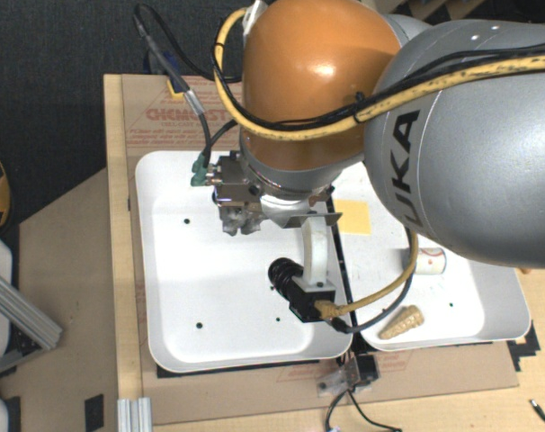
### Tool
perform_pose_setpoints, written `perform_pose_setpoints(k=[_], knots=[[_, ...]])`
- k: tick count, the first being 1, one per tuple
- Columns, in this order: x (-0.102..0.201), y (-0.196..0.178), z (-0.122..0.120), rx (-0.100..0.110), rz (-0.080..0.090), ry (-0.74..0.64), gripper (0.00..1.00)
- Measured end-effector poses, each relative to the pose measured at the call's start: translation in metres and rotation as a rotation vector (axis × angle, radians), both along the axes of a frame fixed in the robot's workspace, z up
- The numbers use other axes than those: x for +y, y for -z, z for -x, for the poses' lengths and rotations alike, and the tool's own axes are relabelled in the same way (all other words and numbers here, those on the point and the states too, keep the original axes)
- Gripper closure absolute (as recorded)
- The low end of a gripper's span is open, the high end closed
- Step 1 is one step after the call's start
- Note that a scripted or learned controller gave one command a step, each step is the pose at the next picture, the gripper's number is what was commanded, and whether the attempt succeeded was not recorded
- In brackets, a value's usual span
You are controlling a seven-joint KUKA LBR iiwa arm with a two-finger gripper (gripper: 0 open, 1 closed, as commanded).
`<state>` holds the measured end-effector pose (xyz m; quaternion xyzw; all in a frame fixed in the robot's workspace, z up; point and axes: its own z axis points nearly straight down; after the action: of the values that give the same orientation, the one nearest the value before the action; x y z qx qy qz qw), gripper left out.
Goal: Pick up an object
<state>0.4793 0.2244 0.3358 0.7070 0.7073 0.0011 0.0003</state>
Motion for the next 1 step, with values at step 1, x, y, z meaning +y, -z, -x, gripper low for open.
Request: perform_pose_setpoints(k=[1], knots=[[0.0001, -0.0529, -0.0003, -0.004, -0.002, -0.001, 1.0]])
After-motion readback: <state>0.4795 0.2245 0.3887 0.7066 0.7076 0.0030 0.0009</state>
